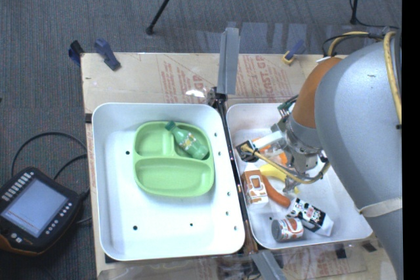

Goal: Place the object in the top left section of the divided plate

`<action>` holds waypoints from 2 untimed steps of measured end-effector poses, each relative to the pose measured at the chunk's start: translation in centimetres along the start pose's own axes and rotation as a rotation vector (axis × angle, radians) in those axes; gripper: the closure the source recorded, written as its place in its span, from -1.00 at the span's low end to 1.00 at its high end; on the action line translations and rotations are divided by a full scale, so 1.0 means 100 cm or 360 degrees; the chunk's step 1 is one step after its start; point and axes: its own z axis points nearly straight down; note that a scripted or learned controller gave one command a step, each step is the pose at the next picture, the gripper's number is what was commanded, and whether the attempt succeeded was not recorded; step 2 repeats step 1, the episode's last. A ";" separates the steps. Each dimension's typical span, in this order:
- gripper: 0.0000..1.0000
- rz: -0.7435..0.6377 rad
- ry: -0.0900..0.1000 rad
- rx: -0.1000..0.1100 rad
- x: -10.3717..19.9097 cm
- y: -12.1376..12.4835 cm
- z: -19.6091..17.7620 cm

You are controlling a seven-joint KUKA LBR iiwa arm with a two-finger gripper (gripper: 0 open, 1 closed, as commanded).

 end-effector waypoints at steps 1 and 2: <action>-1.00 0.0000 0.0000 0.0000 0.000 0.000 0.000; -1.00 0.0000 0.0000 0.0000 0.000 0.000 0.000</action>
